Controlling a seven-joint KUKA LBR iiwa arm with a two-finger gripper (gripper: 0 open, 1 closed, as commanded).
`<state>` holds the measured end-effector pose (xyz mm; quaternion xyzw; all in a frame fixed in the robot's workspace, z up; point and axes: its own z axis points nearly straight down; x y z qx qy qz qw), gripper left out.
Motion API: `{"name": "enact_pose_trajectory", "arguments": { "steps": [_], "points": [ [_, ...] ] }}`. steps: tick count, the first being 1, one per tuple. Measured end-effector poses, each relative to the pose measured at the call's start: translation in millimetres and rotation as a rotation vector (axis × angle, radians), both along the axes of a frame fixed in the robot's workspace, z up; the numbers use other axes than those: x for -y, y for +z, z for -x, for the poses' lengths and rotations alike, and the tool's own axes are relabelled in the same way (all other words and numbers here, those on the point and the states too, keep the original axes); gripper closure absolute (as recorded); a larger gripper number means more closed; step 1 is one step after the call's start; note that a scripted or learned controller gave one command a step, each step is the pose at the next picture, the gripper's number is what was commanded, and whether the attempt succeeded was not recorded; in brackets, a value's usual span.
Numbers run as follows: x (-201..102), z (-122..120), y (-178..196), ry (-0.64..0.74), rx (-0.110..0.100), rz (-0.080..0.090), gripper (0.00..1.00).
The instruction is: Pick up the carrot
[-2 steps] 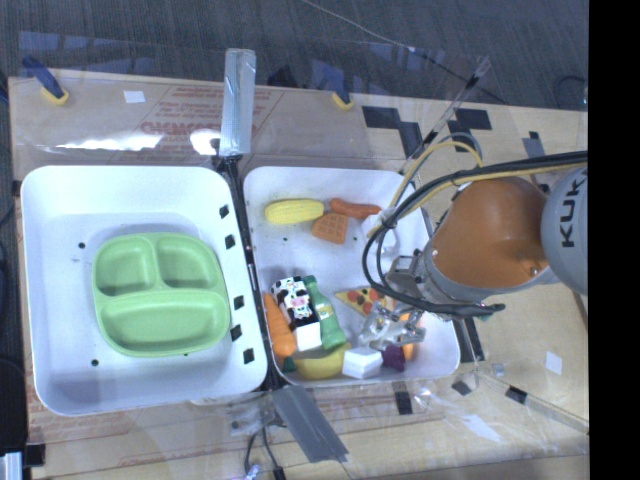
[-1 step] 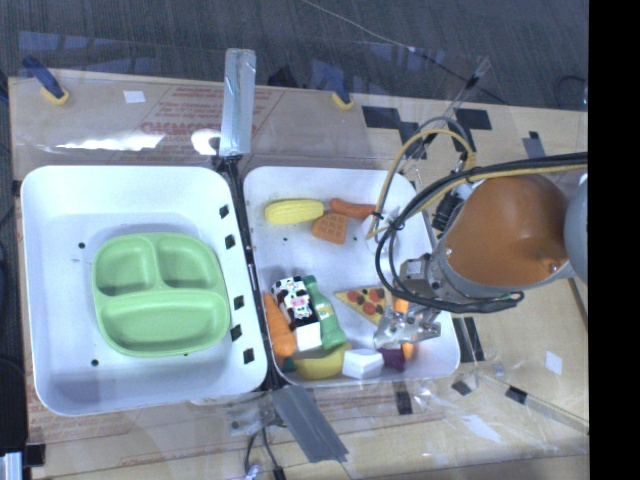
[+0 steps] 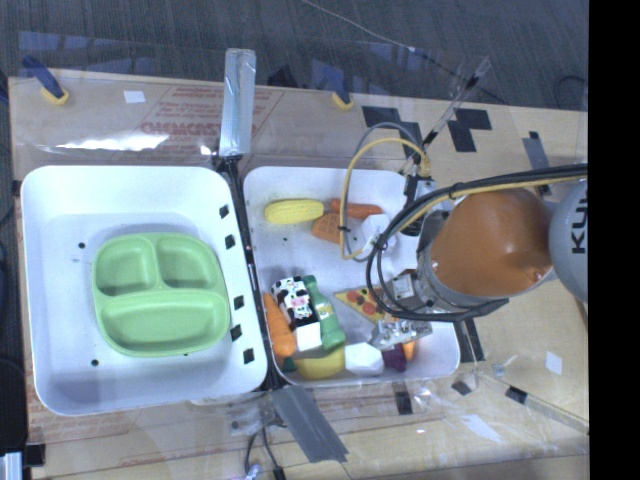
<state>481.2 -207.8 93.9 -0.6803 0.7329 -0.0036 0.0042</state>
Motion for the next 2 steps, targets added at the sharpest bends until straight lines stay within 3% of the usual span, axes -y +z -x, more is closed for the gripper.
{"name": "enact_pose_trajectory", "arguments": {
  "steps": [1,2],
  "points": [
    [-5.6,2.3,22.1,0.279,-0.006,0.001,1.0],
    [-8.2,0.4,31.7,0.285,-0.004,-0.001,1.0]
  ]
}}
